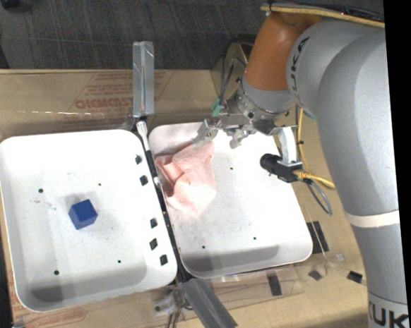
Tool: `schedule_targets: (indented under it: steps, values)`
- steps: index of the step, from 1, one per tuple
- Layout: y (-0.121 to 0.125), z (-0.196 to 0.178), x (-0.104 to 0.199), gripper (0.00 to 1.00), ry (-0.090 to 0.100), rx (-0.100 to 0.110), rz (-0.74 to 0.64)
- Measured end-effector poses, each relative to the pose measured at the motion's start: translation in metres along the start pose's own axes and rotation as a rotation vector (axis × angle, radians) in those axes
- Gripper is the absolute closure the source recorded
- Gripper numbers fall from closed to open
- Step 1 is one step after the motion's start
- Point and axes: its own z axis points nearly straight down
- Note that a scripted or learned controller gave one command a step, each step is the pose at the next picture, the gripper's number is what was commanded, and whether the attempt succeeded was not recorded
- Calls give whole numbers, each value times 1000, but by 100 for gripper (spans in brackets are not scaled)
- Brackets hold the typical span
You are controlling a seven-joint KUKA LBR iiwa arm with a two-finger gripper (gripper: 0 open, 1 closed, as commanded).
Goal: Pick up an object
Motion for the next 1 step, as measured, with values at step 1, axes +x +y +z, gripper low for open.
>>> schedule_targets:
  steps: [1]
  values:
    - [12, 106, -9, 0, -1, -6, -136]
